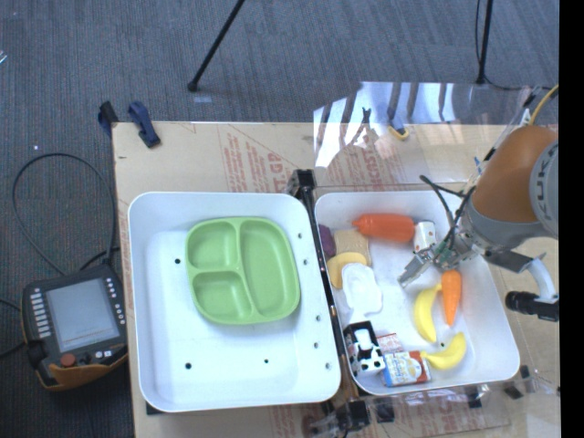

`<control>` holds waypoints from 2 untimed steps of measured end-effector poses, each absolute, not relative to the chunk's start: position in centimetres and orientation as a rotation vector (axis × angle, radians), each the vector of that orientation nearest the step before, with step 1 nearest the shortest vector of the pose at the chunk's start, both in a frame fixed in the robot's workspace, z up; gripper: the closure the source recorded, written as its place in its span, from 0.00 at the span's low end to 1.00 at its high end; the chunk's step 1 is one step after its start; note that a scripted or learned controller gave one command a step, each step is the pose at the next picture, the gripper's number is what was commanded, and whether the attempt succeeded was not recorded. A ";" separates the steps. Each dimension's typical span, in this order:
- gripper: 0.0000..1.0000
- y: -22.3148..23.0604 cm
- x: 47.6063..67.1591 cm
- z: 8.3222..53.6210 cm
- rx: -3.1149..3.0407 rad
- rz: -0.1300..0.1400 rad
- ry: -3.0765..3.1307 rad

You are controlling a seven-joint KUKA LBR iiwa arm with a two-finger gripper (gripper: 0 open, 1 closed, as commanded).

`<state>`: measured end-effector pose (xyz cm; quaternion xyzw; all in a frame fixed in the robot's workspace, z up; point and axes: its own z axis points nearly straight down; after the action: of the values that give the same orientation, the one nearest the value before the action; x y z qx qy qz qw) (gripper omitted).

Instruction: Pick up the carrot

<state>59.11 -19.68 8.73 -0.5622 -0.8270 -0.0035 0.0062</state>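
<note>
Two white bins we saw, carrot [451,297] in the right bin [505,336], gripper [425,265] open just beside it, holding nothing.

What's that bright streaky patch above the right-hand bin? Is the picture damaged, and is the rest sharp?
In the camera view, the pale streaks look like glare on a clear panel behind the right bin, not damage; the left bin is evenly lit; the carrot and gripper look slightly soft, and small items are hard to read.
</note>
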 end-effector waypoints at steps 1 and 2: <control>1.00 -19.9 59.2 9.8 -1.761 -0.009 -2.592; 1.00 -21.3 51.0 8.6 -1.616 0.001 -2.685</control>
<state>51.03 -21.26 8.62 -0.5158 -0.8567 0.0003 0.0037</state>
